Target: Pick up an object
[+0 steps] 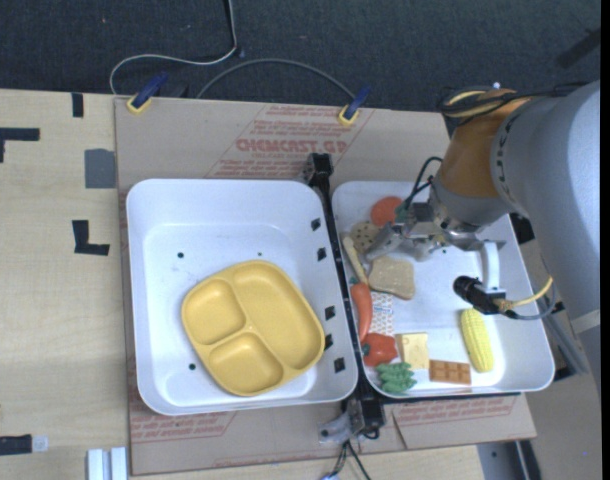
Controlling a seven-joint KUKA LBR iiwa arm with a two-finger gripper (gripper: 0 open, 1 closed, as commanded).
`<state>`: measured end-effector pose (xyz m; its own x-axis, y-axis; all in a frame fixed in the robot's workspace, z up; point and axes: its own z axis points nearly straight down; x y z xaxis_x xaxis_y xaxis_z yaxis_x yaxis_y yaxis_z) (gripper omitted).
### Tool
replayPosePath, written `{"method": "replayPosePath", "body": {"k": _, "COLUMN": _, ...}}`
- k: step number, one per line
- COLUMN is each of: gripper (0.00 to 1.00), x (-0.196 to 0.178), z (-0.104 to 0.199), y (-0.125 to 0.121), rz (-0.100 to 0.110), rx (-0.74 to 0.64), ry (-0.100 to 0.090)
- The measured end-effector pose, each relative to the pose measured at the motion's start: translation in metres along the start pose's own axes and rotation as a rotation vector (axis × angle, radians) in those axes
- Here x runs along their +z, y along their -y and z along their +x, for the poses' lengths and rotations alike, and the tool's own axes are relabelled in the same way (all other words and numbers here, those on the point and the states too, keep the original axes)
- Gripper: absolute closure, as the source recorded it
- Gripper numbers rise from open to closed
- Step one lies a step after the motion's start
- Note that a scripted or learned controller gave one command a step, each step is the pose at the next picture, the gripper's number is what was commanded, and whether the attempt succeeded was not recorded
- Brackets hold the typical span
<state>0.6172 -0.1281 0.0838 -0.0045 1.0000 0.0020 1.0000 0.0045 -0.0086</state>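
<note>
My gripper (398, 239) is low in the right bin (530, 363), near its back left part. It hangs just above a tan bread slice (393, 277) and next to a speckled cookie (363, 236). A red tomato (386, 209) lies just behind it. Nothing shows as held. Further forward lie an orange carrot (361, 308), a red pepper (379, 348), a green broccoli piece (395, 375), a yellow cheese square (414, 349), a brown cracker (449, 372) and a yellow corn cob (476, 338).
The left bin (165, 208) holds a yellow divided plate (251, 325). A black divider (330, 258) runs between the two bins. The big grey arm (560, 178) covers the right bin's back right corner.
</note>
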Motion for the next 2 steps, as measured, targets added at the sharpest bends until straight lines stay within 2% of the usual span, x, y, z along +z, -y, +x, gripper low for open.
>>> {"method": "replayPosePath", "body": {"k": 1, "gripper": 0.0, "x": -0.001, "z": 0.024, "y": -0.053, "rz": -0.009, "rx": -0.001, "ry": 0.001}}
{"method": "replayPosePath", "body": {"k": 2, "gripper": 1.0, "x": -0.011, "z": 0.022, "y": -0.051, "rz": -0.008, "rx": 0.002, "ry": 0.004}}
